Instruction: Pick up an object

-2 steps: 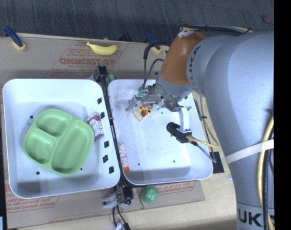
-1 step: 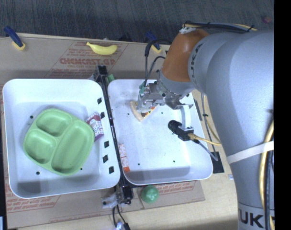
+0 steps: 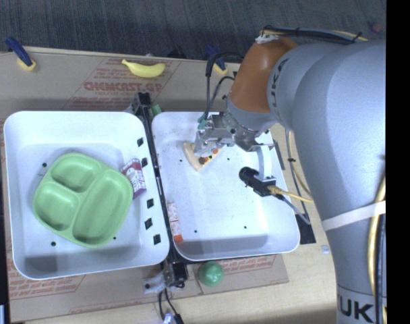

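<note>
A toy pizza slice (image 3: 195,156), tan with dark and red spots, lies in the right bin (image 3: 218,221) near its back left part. My gripper (image 3: 210,142) sits right over the slice's far end, low in the bin, and the arm covers what lies behind it. A green divided plate (image 3: 82,198) rests in the left bin (image 3: 30,140). A small maroon packet (image 3: 133,175) lies beside the plate at that bin's right wall.
A yellow banana (image 3: 144,67) lies on the cardboard behind the bins. A green ball (image 3: 210,273) sits on the bench in front of the right bin. An orange and white strip (image 3: 173,223) lies along the right bin's left wall.
</note>
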You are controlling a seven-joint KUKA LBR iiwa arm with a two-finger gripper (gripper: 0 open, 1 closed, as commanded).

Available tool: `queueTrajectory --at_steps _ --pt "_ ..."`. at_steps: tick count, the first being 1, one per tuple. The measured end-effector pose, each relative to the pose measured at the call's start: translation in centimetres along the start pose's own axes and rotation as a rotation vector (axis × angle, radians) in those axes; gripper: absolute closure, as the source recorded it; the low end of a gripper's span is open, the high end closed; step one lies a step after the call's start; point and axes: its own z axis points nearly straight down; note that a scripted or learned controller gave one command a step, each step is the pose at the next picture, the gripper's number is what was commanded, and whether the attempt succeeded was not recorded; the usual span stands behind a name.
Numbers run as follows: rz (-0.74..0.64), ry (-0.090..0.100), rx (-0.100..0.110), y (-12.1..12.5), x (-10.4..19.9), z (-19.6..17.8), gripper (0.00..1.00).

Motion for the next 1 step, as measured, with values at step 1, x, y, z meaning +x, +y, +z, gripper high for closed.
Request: queueTrajectory --at_steps 1 --pt "-0.003 -0.001 0.001 0.02 0.03 -1.02 1.0"
